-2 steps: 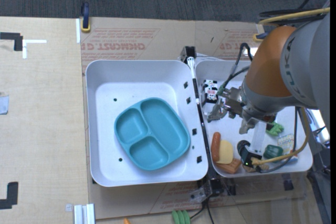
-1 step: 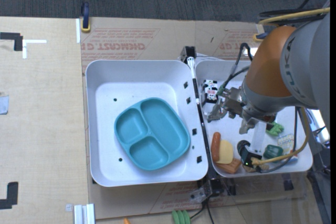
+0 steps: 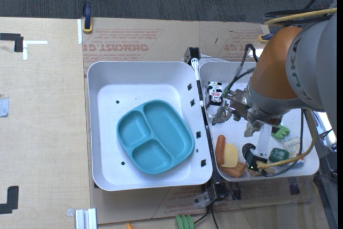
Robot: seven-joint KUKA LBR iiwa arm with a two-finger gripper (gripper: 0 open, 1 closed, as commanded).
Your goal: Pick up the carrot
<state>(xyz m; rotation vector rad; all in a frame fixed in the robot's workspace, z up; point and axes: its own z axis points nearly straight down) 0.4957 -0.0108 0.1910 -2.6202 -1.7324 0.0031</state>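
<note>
An elongated orange-red piece that looks like the carrot lies near the front left of the right bin, close to the wall between the bins. A yellow piece touches it on the right, and an orange-brown piece lies just in front. My gripper hangs over the middle of the right bin, a little behind the carrot and apart from it. The grey arm with its orange band hides much of that bin. Nothing shows in the gripper's hold.
The left bin bears a blue divided plate. A small black-and-white toy sits at the back left of the right bin. Green pieces lie at its right side. Yellow and black cables trail near the front right.
</note>
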